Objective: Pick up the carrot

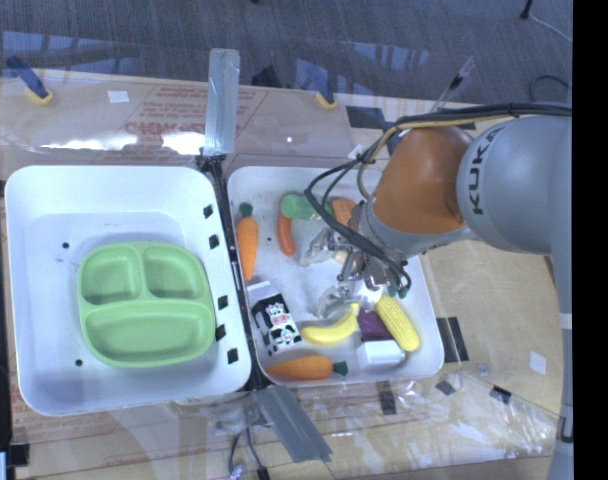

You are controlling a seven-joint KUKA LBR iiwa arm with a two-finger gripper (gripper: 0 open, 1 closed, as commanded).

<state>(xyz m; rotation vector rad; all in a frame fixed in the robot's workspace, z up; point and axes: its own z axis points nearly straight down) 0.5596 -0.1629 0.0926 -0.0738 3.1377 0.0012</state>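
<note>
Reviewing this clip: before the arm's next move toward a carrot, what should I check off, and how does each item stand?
1. Carrots present in the right bin: ok, one by the left wall, one at the front edge.
2. Carrot between the fingers: not ok; none seen there.
3. Gripper over a carrot: not ok, it hangs above the banana and corn.
4. Finger opening: cannot tell.
5. Left-wall carrot free of neighbours: ok.
6. Front carrot clearance: not ok, the black-and-white carton sits close.

Glossy plastic carrot (247, 247), smooth white plastic bins (24, 198), matt green tray (144, 302)
</note>
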